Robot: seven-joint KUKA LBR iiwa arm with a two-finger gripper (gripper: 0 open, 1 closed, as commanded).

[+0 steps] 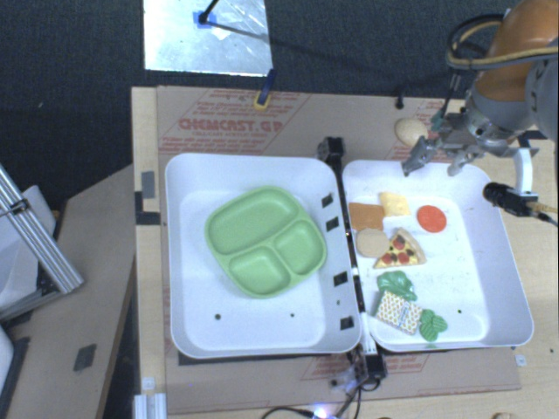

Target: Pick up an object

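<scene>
Toy food [397,260] crowds right bin's [498,269] left half (right side bare)

Left of the tool [435,158], the green divided tray [265,242] looks like smooth matt plastic; both white bins [188,234] are slightly glossy plastic. The counter [236,125] beneath is printed cardboard.

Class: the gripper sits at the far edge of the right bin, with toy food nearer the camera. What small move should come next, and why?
Probably shift the gripper toward the camera and lower it over the red disc. Its fingers are open and hold nothing, it hangs at the right bin's far rim, and the disc lies apart from the other pieces.
</scene>
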